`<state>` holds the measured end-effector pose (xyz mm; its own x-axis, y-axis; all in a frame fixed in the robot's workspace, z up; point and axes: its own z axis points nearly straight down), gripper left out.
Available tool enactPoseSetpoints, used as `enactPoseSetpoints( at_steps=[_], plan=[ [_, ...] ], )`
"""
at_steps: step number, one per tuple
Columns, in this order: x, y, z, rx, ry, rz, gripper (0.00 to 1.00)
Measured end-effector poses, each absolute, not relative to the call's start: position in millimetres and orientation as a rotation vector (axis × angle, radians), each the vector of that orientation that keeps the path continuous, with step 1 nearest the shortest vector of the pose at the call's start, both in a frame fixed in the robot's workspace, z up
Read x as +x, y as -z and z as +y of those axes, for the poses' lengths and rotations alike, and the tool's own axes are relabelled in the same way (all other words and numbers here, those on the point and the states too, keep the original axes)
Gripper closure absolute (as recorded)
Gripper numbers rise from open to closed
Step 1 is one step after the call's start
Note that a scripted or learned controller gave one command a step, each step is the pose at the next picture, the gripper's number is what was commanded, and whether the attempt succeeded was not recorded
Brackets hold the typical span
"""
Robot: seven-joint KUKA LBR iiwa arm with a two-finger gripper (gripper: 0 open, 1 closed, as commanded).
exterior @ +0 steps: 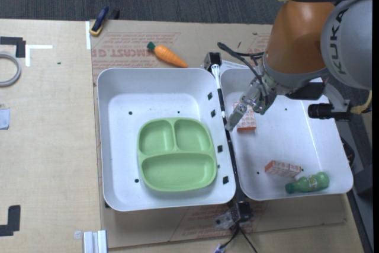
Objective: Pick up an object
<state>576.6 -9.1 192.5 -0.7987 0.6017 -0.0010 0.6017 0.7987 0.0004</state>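
Hand hovered over small box in right bin; finger state unclear. Box looked light, stiff, crushable cardboard; best pinched across narrow sides.

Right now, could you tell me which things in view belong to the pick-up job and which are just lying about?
Belong to the job:
- pincer, low in the right bin
- small red-and-white box beside it
- second red-and-white packet
- green bottle
- green divided plate in the left bin

Lying about:
- toy carrot on the cardboard behind the bins
- blue-and-yellow tool
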Motion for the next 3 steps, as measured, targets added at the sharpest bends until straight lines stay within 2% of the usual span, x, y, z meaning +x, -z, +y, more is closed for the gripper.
enactPoseSetpoints(
  at_steps=[1, 2, 3],
  plan=[
    [504.3, -192.4, -2.6, 0.654, 0.0, 3.072, 0.0],
    [594.5, -192.3, 4.1, 0.652, -0.001, 3.071, 0.0],
    [557.1, -192.6, 13.7, 0.387, 0.0, 3.116, 0.0]
  ],
)
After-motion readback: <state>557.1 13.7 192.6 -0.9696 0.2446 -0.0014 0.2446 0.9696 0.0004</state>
